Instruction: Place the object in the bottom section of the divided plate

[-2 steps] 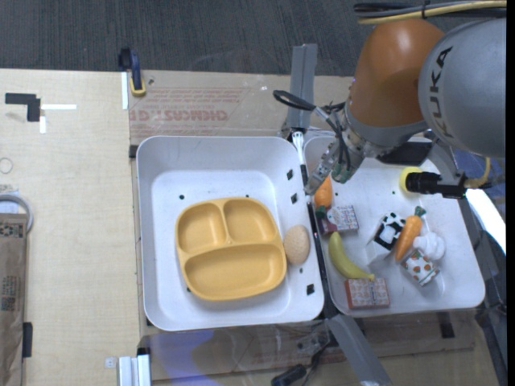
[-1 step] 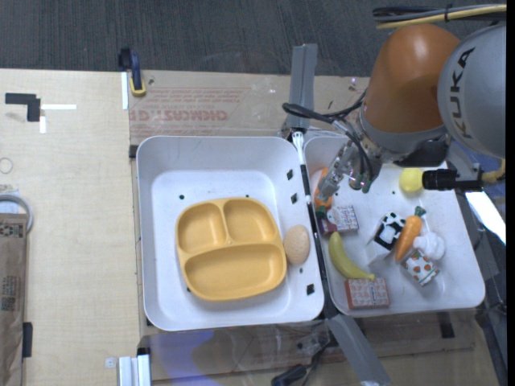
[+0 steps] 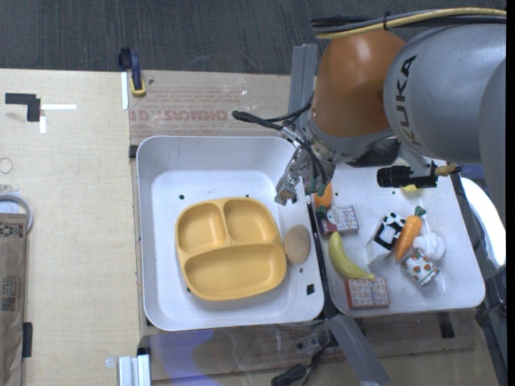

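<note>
Camera view: end effector [image 3: 291,185] hangs over the left bin's [image 3: 153,240] right edge; cannot tell its state or what it carries. Divided plate [image 3: 230,248] sits mid-bin, bottom section bare. Judgement: centre over that section and descend low before releasing.

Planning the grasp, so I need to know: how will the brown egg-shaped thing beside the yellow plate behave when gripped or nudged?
The brown oval object looks smooth and rounded, so it may slip between fingers or roll if nudged. It lies against the yellow plate, whose rim could stop it rolling left. It looks rigid, not floppy, though that is hard to tell.
</note>
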